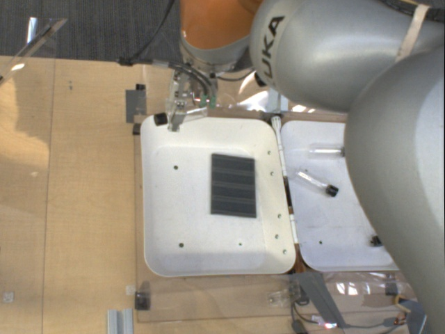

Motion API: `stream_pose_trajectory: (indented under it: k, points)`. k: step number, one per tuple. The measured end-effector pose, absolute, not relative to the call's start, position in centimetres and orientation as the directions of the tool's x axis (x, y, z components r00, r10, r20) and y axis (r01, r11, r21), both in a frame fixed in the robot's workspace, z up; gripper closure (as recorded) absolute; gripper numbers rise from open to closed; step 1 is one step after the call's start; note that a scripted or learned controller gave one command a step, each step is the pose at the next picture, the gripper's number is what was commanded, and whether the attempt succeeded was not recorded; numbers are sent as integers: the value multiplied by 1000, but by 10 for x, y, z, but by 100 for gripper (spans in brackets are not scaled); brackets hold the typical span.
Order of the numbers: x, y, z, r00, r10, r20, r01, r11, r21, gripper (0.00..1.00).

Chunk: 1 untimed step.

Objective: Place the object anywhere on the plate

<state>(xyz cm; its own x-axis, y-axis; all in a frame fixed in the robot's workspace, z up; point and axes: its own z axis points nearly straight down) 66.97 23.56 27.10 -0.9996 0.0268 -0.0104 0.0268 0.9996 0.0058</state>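
Fingers' state cannot be told; gripper sits at the top-left corner rim of the left bin. Dark ribbed rectangular plate lies flat mid-bin. Clear marker with black cap rests in the right bin, well apart.

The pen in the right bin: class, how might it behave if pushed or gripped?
The pen looks slim and round, so a sideways push would probably roll it across the right bin. Its clear barrel seems smooth, perhaps slippery. It appears rigid and light, and lying flat leaves little to grip.
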Motion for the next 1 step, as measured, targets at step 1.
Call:
stream_pose_trajectory:
  k: [1]
  points:
    - [667, 234, 247, -926, 378, -5, 378, 926, 6, 100]
